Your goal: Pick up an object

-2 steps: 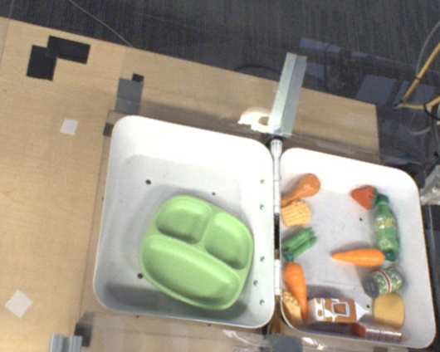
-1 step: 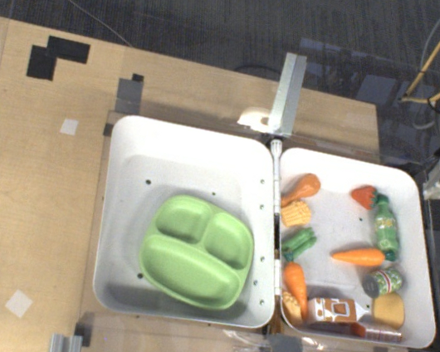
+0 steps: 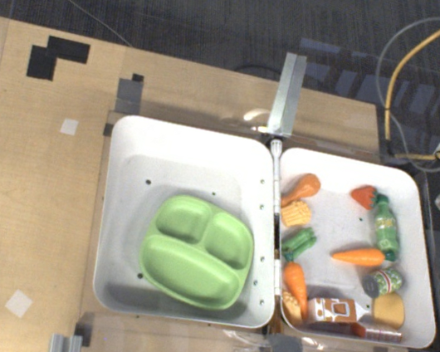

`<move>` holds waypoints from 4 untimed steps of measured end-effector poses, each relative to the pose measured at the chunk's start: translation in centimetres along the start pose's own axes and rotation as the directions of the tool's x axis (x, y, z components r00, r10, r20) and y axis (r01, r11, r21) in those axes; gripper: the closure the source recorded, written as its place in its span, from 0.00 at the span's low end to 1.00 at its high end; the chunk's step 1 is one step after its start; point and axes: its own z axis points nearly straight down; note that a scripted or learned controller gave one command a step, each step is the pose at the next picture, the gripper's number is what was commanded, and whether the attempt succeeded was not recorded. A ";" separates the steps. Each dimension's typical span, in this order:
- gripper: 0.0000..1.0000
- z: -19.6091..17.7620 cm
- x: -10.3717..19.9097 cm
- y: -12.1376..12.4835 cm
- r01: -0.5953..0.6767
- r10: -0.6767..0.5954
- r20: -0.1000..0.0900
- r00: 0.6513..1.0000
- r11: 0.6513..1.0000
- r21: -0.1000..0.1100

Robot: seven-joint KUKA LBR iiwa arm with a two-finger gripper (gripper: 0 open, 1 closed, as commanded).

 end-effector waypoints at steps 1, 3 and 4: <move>1.00 -1.2 0.0 -0.2 -0.003 0.003 -0.001 1.000 1.000 0.007; 1.00 1.1 -9.7 7.3 0.102 -0.102 0.000 0.995 0.995 -0.003; 1.00 -0.1 -9.6 7.0 0.101 -0.101 -0.002 0.995 0.995 0.001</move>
